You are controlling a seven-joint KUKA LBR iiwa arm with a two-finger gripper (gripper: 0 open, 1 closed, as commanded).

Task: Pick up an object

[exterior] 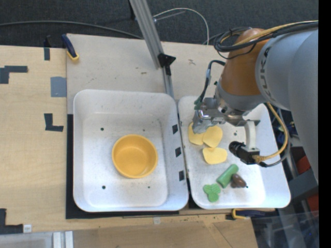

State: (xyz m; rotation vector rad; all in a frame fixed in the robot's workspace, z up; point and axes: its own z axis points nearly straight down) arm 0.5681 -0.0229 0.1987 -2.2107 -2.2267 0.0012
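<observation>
My tool (pixel 200 119) sits low over yellow heart-shaped pieces (pixel 208 137) in the right bin (pixel 274 192). I cannot tell its state. A yellow bowl (pixel 135 155) rests in the left bin (pixel 88 107).

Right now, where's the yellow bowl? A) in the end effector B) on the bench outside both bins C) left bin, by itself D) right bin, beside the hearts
C: the yellow bowl sits by itself on the floor of the left bin, while the end effector is over the yellow hearts in the right bin.

A robot lab is shown: two white bins (pixel 176 112) are set on a wooden bench (pixel 31 154), with tape marks (pixel 50 122) and cables (pixel 181 14).
</observation>
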